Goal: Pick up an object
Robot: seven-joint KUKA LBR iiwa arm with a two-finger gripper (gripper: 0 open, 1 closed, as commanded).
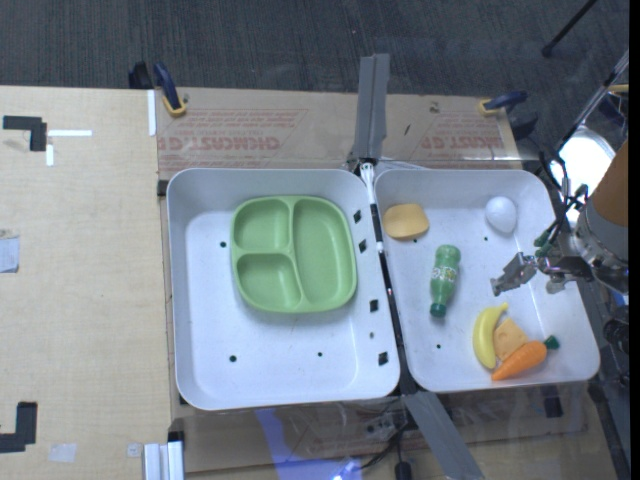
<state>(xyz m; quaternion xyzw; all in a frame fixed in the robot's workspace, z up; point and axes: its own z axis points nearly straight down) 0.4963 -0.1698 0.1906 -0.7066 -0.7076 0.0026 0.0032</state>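
- In the left bin [190, 298], a pale green divided plate [295, 254] lay flat, with three compartments: two smaller ones on its left and one long one on its right.
- Along the seam between the two bins, small black clips sat on the shared rim.
- In the right bin [470, 368], near its far left corner, lay a rounded tan piece like a bread roll [405, 221].
- Just below it lay a green bottle [444, 280] on its side, with a white label and a darker green cap end pointing toward the near edge.
- Toward the far right corner rested a small white ball [500, 213], well apart from the bottle.
- Near the front right corner, a yellow banana [486, 334] curved beside a tan wedge [510, 338], and an orange carrot [521, 360] with a green tip lay touching them.
- Over the right bin's right side, the gripper [514, 274] hung above bare white floor, between the ball and the banana; its metal fingers looked spread apart with nothing between them.
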